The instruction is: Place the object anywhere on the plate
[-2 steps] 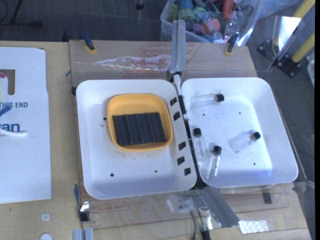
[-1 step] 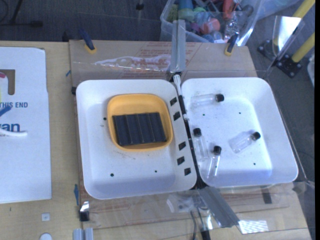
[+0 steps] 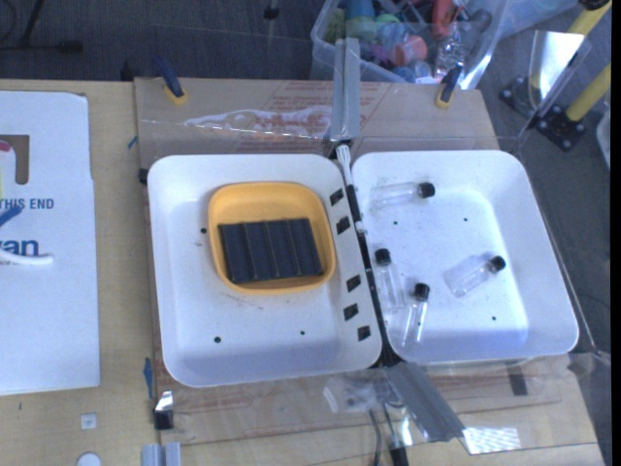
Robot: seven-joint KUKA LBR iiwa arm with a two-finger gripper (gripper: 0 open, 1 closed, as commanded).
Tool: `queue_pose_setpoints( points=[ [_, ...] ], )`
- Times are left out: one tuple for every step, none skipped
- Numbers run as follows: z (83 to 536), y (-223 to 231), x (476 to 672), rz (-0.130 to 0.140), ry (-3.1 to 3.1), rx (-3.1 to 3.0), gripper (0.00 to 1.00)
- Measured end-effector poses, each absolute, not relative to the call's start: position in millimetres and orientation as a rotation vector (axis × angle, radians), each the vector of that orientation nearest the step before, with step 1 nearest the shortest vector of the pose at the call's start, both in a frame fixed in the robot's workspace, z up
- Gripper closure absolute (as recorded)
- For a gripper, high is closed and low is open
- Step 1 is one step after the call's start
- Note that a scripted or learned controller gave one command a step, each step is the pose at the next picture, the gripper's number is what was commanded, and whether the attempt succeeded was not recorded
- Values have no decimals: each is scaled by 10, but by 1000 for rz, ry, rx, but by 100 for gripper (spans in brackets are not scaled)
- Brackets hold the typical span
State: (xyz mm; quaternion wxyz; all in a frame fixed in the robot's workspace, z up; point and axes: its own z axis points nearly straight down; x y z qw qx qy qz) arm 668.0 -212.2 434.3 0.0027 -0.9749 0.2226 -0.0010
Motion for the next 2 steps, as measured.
queue_pose_setpoints(
  points=[
    [4338,-2196,6679,-2,377,-3114,100],
    [4341,-2192,6680,-2,306,-3121,100]
  ],
)
